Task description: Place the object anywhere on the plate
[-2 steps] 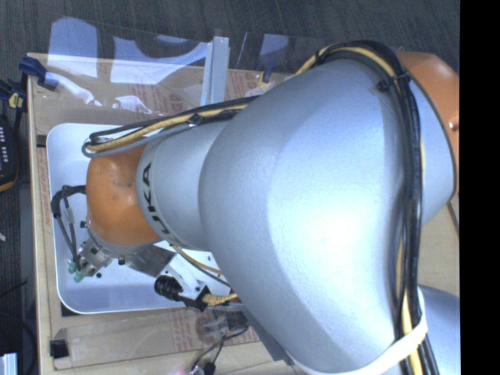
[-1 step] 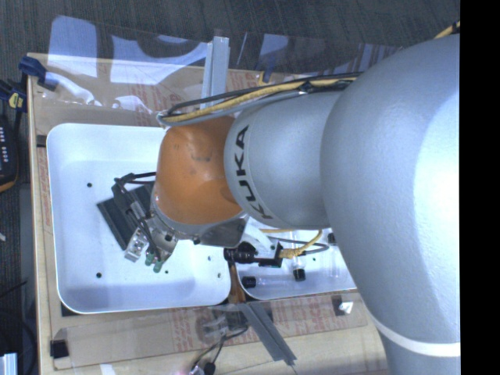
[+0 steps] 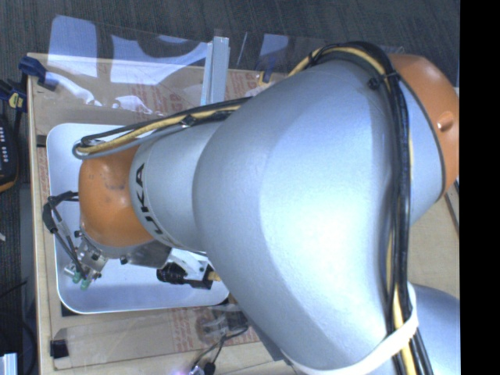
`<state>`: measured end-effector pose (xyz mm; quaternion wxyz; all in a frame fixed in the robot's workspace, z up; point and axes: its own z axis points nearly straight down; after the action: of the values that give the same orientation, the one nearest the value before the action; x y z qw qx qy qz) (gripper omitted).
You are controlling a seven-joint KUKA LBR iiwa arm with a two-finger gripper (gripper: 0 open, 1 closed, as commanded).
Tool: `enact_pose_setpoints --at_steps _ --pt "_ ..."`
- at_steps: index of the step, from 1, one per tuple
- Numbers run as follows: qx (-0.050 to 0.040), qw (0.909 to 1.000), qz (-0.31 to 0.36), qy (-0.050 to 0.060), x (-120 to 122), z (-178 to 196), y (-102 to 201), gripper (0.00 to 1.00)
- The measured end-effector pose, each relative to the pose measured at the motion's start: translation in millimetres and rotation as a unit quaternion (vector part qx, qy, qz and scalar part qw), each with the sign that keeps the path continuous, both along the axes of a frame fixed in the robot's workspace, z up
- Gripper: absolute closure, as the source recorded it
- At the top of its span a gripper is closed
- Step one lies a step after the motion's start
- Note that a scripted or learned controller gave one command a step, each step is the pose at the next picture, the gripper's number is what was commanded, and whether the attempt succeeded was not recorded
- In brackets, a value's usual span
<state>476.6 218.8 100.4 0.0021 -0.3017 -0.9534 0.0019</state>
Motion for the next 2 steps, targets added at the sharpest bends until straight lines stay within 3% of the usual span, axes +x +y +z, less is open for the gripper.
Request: enact_pose_setpoints --at_steps 1,2 --pt "0.0012 0.9971 0.076 -0.003 10 62 -76 1.00" --pt "0.0011 0.9991 0.041 -0.002 0 -9 0 1.00"
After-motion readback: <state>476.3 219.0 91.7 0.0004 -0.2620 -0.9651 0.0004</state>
